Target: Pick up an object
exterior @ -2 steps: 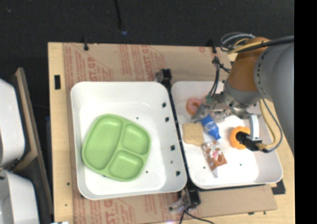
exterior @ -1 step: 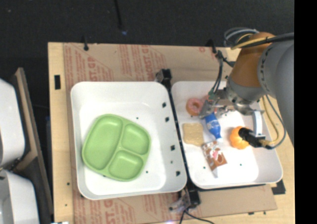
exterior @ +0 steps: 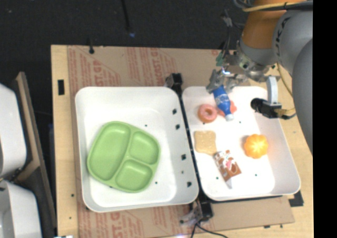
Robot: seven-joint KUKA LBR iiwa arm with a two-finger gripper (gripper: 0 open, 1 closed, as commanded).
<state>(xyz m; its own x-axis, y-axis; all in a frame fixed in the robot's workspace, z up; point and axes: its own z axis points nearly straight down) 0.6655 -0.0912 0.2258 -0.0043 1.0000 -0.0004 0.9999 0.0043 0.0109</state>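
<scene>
Gripper [exterior: 220, 83]: closed on the top of the blue bottle [exterior: 223, 101].
Blue bottle: tilted over the right bin [exterior: 279, 179], beside the pink donut [exterior: 207, 113].
Left bin [exterior: 84, 126]: green divided plate [exterior: 124, 156] was contained.

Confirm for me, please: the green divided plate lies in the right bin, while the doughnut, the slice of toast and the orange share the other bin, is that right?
Not quite. The camera view shows the green divided plate in the left bin, not the right one. The doughnut, the slice of toast and the orange do share the other bin, the right bin.
</scene>
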